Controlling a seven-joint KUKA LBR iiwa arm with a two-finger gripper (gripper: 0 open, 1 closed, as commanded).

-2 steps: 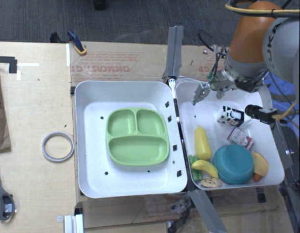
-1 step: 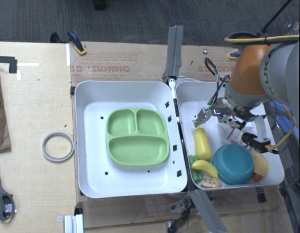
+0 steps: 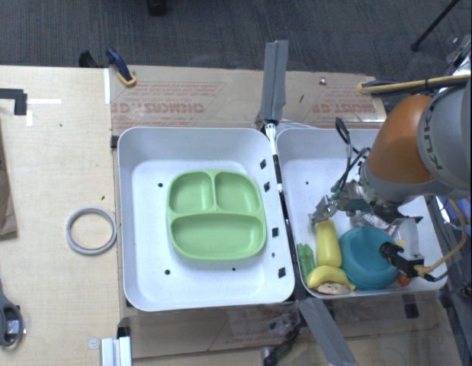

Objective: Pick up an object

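Arm: grey with orange band, reaching in from the bench's right edge, bent low over the right bin.
Gripper: down inside the right bin, near its middle, just above the top end of the banana.
Fingers: tips close together; cannot tell whether closed on anything; nothing seen between them.
Right bin: white, shallow, at the bench's right side.
Banana: yellow, along the right bin's front-left part, lower end curling to the front wall.
Teal bowl: in the right bin's front part, touching the banana's right side.
Green stick-shaped item: against the right bin's left wall, just beside the banana.
Left bin: white, beside the right bin.
Green divided plate: three compartments, flat in the left bin's centre.
Tape ring: grey, on the bare bench left of the left bin.
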